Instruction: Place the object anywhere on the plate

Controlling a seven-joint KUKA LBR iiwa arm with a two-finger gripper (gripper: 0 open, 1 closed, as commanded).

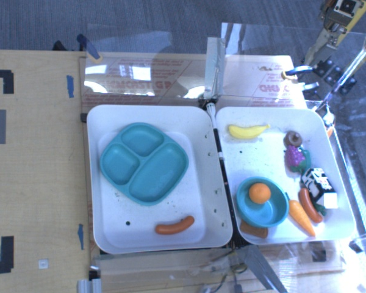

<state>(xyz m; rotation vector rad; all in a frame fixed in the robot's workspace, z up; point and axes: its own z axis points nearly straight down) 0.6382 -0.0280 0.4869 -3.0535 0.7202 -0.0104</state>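
A teal plate (144, 162) with three compartments lies in the upper middle of the left bin (96, 188); nothing rests on it. An orange-brown sausage (175, 226) lies on the bin floor below the plate, near the front edge and apart from it. The right bin (274, 116) holds a yellow banana (247, 130), a brown donut (293, 140), purple grapes (296, 157), a black-and-white cow toy (318, 183), a red sausage (309, 205) and a carrot (301, 218).
A blue bowl (279, 213) at the right bin's front holds an orange ball (260, 193), with a brown piece (254, 229) just below it. A clear panel (146, 72) stands behind the bins. Metal fixtures (341, 11) sit at the top right.
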